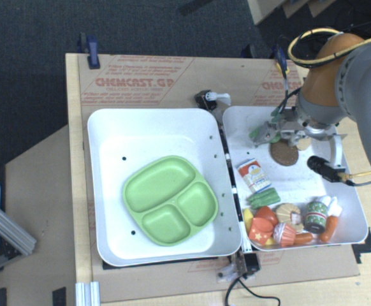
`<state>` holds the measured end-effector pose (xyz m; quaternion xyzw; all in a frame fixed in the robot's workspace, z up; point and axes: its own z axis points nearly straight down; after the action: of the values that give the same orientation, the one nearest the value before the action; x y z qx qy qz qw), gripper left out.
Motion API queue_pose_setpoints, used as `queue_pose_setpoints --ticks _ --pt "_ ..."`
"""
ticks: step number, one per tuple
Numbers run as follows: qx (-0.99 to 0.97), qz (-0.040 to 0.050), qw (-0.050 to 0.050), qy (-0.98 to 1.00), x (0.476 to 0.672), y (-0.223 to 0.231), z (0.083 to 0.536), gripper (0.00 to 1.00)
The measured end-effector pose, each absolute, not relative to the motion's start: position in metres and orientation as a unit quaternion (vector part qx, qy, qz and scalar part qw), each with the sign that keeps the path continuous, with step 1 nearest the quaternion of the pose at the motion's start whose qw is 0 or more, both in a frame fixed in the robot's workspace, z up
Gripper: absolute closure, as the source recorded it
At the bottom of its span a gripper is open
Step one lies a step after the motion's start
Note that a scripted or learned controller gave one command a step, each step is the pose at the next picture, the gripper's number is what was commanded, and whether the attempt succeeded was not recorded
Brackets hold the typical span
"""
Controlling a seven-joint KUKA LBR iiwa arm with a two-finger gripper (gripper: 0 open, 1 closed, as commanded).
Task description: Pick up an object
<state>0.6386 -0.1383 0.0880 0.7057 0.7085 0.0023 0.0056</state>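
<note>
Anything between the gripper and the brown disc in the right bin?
Nothing visible. The gripper sits right over the brown disc at the far end of the right bin; the toy pile lies nearer the camera, apart.

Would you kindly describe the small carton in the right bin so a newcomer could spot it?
Look in the right bin, along its left wall. The carton lies flat above the toy food pile, beside a green vegetable. It alone is boxy, white with red-orange print.

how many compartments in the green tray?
3. The green tray sits in the left bin: one long compartment along its upper left, one at the right, one at the bottom. None hidden.
</note>
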Motion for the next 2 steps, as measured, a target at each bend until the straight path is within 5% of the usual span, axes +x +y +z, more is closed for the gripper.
queue_pose_setpoints --ticks 1,2 --pt "0.706 0.0013 0.005 0.708 0.667 -0.091 0.088 0.0" --pt "0.707 0.0027 0.004 0.707 0.669 -0.107 0.089 0.0"
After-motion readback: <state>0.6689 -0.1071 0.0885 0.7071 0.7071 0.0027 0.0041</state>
